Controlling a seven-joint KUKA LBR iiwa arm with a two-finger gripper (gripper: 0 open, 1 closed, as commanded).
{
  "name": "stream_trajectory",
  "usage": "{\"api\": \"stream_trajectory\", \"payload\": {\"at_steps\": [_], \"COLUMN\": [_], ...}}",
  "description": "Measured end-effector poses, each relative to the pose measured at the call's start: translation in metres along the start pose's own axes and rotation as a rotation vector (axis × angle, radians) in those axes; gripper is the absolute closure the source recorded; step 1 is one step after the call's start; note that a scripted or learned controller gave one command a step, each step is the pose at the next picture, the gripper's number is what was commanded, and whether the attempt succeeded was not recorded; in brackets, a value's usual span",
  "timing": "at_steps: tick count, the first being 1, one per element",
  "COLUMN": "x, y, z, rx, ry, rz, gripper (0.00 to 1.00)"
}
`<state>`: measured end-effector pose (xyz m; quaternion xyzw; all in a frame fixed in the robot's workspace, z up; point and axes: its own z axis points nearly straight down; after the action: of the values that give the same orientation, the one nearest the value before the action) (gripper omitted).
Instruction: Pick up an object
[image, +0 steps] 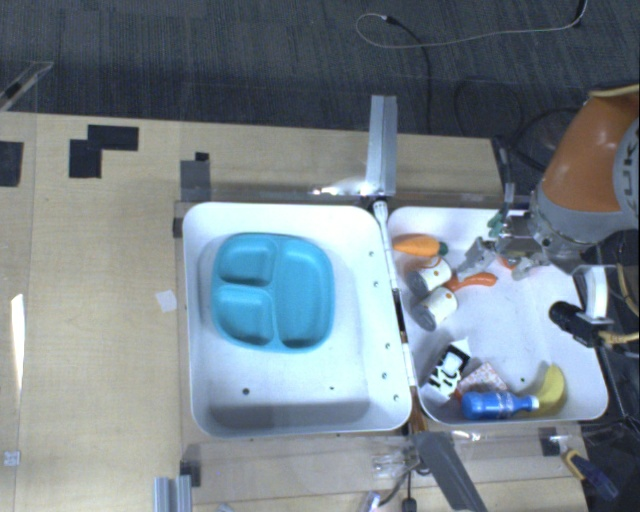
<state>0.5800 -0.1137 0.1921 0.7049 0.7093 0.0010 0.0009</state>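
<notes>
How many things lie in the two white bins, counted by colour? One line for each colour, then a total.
Blue: 2, the divided plate and the bottle
Orange: 2, the carrot and the small piece
Yellow: 1, the banana
White or grey: 2, the cups
Black-and-white: 1, the card
Total: 8

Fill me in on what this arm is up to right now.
The arm reaches in from the right over the right bin, its gripper low near an orange, carrot-like toy at the bin's upper part. Nothing is visibly held. The same bin holds another orange piece, a blue bottle and a yellow banana along its near edge. The left bin holds a blue divided plate.
</notes>
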Motion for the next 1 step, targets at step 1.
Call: {"api": "stream_trajectory", "payload": {"at_steps": [1], "x": [0.0], "y": [0.0], "z": [-0.0001], "rx": [0.0], "ry": [0.0], "rz": [0.0], "gripper": [0.0]}}
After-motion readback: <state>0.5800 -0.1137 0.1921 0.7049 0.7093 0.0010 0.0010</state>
